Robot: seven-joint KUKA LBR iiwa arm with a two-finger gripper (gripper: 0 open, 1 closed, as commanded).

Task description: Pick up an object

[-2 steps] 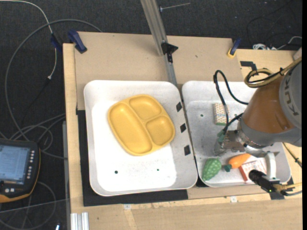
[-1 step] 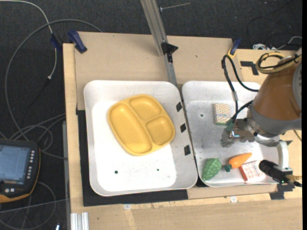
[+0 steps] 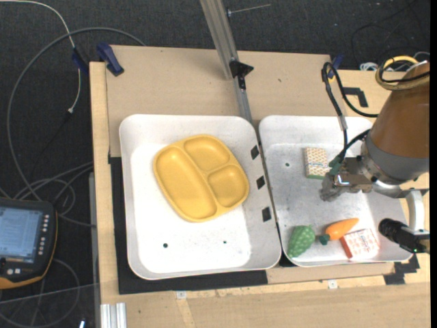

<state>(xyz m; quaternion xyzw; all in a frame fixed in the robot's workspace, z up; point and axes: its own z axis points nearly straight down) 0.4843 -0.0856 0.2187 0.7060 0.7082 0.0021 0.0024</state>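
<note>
Your gripper (image 3: 332, 186) low over the right bin (image 3: 293, 203) centre, jaw opening impossible to tell, carrot (image 3: 339, 228) near front edge, tip pointing right.

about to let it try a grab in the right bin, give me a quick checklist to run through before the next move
1. Things to pick lie in the right bin: ok. A small box, a carrot, a green toy and a red and white packet.
2. Tool is over the right bin: ok, just below the small box.
3. Tool holds nothing yet: cannot tell.
4. Carrot has free space around it: not ok, the packet and green toy crowd it.
5. Yellow tray is out of the way: ok, it sits in the left bin.
</note>
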